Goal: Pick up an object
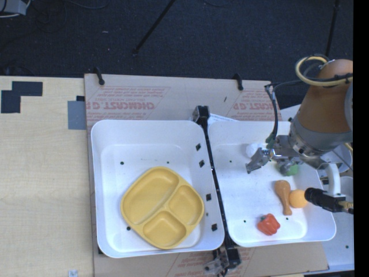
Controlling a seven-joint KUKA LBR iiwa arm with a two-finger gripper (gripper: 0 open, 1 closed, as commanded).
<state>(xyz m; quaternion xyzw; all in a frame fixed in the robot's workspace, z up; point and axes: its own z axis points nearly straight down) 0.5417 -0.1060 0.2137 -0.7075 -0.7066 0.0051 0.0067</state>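
Two white bins side by side. Left bin (106, 154): yellow divided plate (162, 207). Right bin (236, 224): red pepper (268, 224) near front, tan drumstick (282, 195) and orange ball (297, 198) touching, right of centre. Gripper (258, 159) low over right bin's back, above and left of drumstick, well apart from pepper. Finger state: cannot tell. Green thing (288, 168) just under wrist.

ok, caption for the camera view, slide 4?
Gripper low in the right bin near toy food; yellow divided plate in the left bin.

Two white bins (104, 154): left one holds one yellow divided plate (162, 206); the right, one red pepper (268, 224) and one tan drumstick (283, 194).
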